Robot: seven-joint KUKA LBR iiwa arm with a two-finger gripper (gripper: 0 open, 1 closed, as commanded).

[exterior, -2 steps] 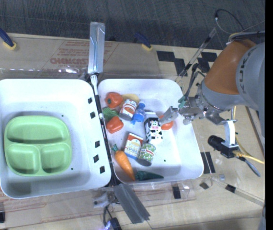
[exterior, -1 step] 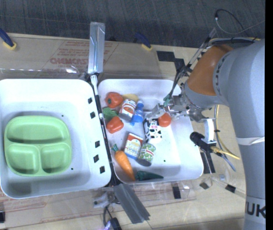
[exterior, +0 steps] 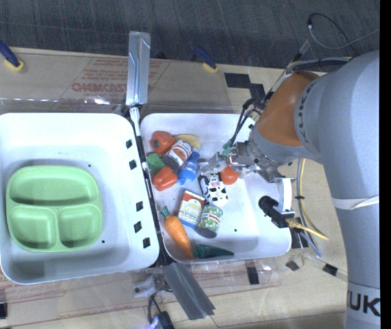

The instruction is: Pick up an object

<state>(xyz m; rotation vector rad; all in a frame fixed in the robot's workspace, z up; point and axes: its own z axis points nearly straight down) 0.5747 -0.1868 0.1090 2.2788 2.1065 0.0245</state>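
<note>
A small orange-red ball (exterior: 229,175) is lying in the right bin (exterior: 267,235), at about 2 o'clock from the bin's centre, touching the tool (exterior: 228,159), whose grip cannot be told. At 7 o'clock from it, a cow-patterned toy (exterior: 215,192) is sitting; the left bin (exterior: 17,125) is holding a green tray (exterior: 53,207).

This place looks like a robotics lab, not a home. A large grey industrial arm (exterior: 339,149) with an orange band reaches over a worktop (exterior: 79,81) covered with brown cardboard, which blue clamps (exterior: 7,53) hold at the edge. Two shallow white bins (exterior: 58,132) stand side by side, separated by a metal strip (exterior: 137,67). Loose cables (exterior: 326,29) run near the arm. The right bin holds small toy foods (exterior: 188,184), and the floor is dark carpet (exterior: 58,5).
</note>
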